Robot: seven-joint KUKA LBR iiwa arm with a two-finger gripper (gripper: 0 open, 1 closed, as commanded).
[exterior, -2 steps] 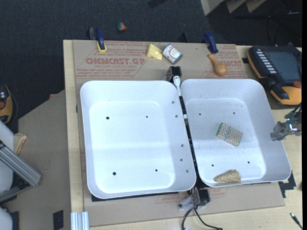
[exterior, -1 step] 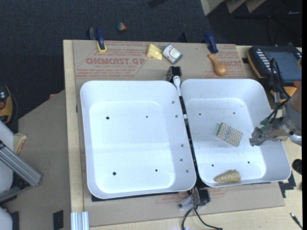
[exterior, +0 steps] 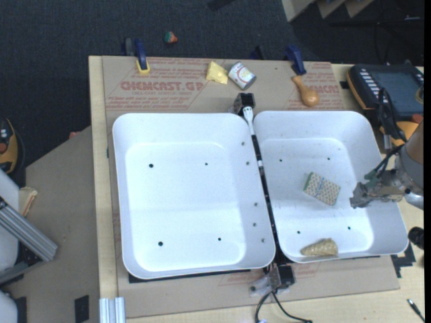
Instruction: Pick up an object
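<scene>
My gripper (exterior: 360,198) over right shallow white bin (exterior: 350,130), fingers' state unclear; speckled tan sponge block (exterior: 321,188) just beside, not held.

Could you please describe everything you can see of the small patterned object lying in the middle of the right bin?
The small flat rectangular pad with a green-and-white dotted pattern looks like a sponge or cloth piece. It lies flat and turned at an angle on the floor of the right shallow white bin. Nothing touches it.
</scene>
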